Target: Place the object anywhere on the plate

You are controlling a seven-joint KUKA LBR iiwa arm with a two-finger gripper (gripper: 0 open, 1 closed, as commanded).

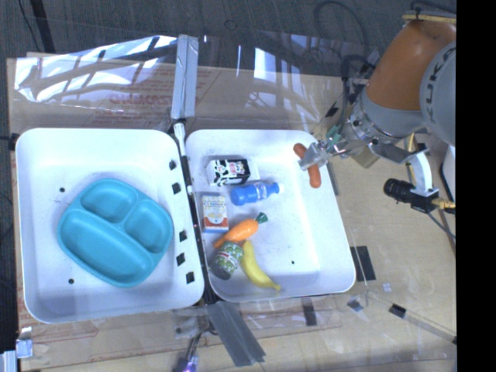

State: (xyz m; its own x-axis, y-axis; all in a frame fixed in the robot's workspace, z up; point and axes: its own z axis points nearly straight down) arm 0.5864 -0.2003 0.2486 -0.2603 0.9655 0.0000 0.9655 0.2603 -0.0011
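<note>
- A wooden bench (403, 239) under clear plastic sheeting carries two shallow white bins side by side, with dark carpet beyond its far edge.
- The left bin (46, 161) holds a blue plate (115, 229) with three compartments, lying slightly toward the near left of the bin.
- The right bin (325, 262) holds a cluster of small things along its left half.
- Farthest back is a black-and-white milk carton (228, 170), and just in front of it a blue bottle (253, 193) lies on its side.
- A small orange-and-white box (214, 211) sits beside the bin's left wall, below the carton.
- A carrot (240, 230) with a green top lies at a slant just in front of the bottle.
- A small can (227, 260) and a banana (256, 268) lie touching each other near the bin's front edge.
- The grey arm with its orange band (403, 68) reaches in from the right.
- The gripper (314, 160) is over the right bin's far right edge.
- A red sausage (308, 165) shows right at the fingertips, one end above them and the other below, well apart from the plate.
- Whether the fingers are clamped on the sausage cannot be told.
</note>
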